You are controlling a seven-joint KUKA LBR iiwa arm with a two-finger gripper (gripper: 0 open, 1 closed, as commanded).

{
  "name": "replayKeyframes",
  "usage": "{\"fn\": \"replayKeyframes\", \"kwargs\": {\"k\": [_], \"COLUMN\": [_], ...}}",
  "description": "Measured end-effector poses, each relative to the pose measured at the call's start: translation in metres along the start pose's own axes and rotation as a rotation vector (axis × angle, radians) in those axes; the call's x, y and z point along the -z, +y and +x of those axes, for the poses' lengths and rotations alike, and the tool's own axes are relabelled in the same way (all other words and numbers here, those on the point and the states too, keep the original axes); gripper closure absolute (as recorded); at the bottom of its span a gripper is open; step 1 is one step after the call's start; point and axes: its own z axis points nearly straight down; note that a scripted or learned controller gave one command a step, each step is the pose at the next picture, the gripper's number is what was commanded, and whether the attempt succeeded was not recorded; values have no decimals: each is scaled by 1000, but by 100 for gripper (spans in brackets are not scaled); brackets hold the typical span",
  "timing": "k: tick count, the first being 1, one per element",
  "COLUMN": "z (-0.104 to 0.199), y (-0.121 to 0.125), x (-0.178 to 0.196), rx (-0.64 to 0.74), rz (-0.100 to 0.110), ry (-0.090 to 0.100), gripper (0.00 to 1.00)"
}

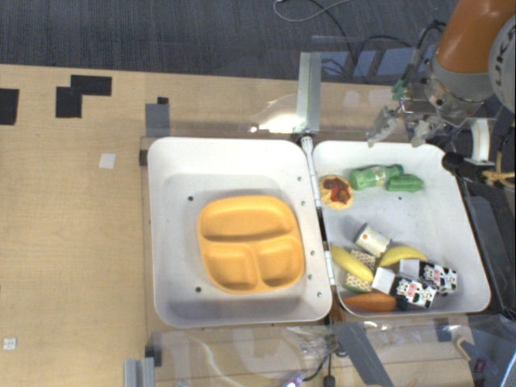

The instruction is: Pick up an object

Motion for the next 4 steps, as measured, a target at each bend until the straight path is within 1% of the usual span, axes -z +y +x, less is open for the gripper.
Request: {"fn": "replayKeyframes", "kwargs": {"k": [1, 2, 3, 4], "z": [-60, -79, -78, -79], "y": [-12, 4, 5, 6], "x": [-139, -162, -162, -151], "rx": [111, 108, 175, 177], "rz": [1, 30, 26, 33], "ry": [0, 11, 1, 0], "gripper": [0, 0, 0, 100]}}
